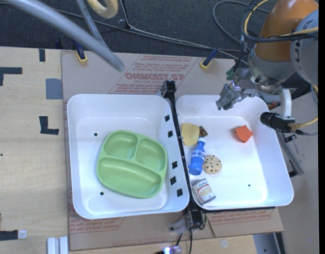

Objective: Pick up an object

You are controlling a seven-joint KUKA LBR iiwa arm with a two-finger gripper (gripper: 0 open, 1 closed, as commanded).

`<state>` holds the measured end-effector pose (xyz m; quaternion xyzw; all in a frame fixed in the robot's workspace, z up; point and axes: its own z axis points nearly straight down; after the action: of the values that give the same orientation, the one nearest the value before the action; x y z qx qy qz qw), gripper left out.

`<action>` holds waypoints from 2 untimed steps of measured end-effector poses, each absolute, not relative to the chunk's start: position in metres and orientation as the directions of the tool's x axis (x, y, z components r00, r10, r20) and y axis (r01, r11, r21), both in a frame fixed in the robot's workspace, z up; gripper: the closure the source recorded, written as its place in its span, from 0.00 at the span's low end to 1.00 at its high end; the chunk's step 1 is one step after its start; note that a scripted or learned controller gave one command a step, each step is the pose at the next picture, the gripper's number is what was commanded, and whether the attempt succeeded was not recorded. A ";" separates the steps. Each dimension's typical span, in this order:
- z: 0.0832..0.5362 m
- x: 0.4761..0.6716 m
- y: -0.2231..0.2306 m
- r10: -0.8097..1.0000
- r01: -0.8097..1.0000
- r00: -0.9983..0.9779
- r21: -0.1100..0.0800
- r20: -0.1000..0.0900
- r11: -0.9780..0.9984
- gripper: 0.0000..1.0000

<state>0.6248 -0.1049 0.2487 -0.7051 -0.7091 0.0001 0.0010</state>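
My gripper hangs over the far edge of the right bin, above bare white floor. Nothing shows between its fingers. In the right bin lie an orange block near the right wall, a pale yellow piece by the divider with a small brown item against it, a blue bottle, a round cookie and a small can near the front. The orange block sits to the right of and nearer than the gripper.
The left bin holds a green divided plate. A black clip strip runs between the bins. Cables and a black fitting hang off the arm over the right bin's far right corner.
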 end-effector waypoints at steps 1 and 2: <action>0.254 0.608 -0.057 1.000 1.000 -0.006 -0.002 0.001 0.006 1.00; 0.253 0.581 -0.008 1.000 1.000 -0.006 -0.003 0.001 0.006 1.00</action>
<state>0.5813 -0.0081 0.2532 -0.7051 -0.7091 0.0006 0.0016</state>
